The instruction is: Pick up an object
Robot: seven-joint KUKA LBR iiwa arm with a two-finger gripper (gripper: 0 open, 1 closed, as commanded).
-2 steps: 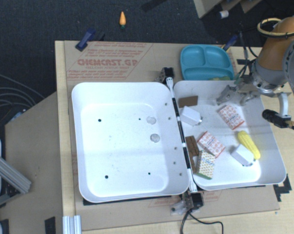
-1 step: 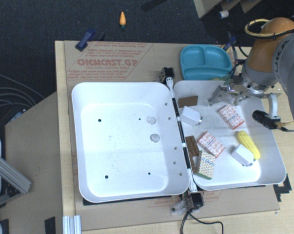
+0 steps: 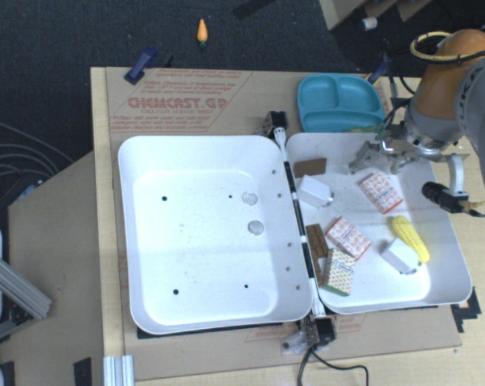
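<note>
Claw (image 3: 380,153) over right bin (image 3: 443,280), finger state unclear, arm (image 3: 447,79) cut off at frame edge.

Dark blue carpet floor (image 3: 65,30) around a tan bench (image 3: 186,95) with red printed lettering. Small orange item (image 3: 202,30) on the floor beyond the far edge. Grey cables (image 3: 17,167) coil left. Metal rail (image 3: 17,284) at lower left corner.
</note>
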